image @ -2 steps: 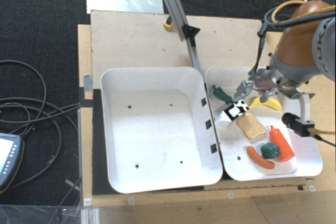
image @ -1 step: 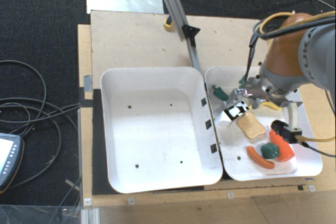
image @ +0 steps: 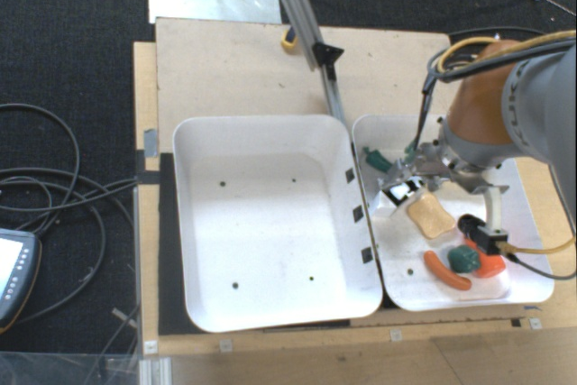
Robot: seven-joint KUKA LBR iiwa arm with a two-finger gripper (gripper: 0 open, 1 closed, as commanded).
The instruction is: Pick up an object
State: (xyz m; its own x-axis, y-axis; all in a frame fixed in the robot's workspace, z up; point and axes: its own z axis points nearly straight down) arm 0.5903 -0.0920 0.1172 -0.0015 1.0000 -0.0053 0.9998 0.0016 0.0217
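Here two bins (image: 270,140); right bin (image: 532,288): one sausage (image: 447,271), one sponge (image: 430,215).

Two bins sit side by side on the desk (image: 225,68), the left bin (image: 270,221) touching the right bin (image: 532,288) along a shared wall. Objects cluster in the right bin: a sponge-like block (image: 430,215) near its middle, a sausage-shaped toy (image: 446,270) at the block's 6 o'clock, a lumpy toy (image: 465,260) just beside it at 3 o'clock. The arm (image: 523,104) reaches over this bin from 3 o'clock, its claw (image: 401,180) at the block's 10 o'clock. Cables (image: 54,185) lie on the floor at the desk's 9 o'clock.
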